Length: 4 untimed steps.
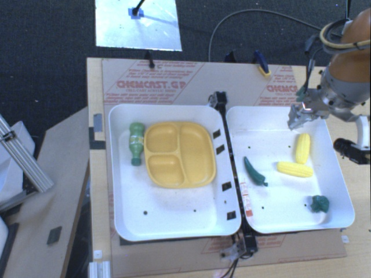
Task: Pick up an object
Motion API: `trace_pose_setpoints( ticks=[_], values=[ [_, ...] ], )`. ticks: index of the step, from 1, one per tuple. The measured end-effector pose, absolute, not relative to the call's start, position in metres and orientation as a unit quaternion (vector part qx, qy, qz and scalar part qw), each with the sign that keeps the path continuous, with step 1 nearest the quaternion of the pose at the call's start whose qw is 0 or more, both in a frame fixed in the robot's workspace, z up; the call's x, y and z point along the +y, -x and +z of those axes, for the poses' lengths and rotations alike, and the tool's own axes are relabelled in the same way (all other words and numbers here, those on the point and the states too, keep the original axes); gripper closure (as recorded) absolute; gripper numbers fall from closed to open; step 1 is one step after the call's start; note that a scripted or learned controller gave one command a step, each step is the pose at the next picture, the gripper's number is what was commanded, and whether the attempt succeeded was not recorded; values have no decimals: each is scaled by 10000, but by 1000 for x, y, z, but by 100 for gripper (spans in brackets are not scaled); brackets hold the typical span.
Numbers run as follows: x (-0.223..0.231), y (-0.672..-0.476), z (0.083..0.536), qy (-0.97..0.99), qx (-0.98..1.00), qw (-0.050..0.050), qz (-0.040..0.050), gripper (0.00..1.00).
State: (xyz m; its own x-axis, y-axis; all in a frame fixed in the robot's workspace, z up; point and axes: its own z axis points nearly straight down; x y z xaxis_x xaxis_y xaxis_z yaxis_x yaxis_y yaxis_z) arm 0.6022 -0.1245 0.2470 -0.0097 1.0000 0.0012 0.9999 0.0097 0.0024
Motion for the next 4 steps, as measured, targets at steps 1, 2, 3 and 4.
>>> trace_pose_setpoints(
  ticks=[1,2,3,4],
  values=[
    [-76,-607,236,-7043,7099,9,9,100],
    [-24,-617,244,-7038,7104,7,13,100],
    [27,-637,238,-7035,7107,9,17,100],
    [80,-642,223,-7035,7107,3,13,100]
  ],
)
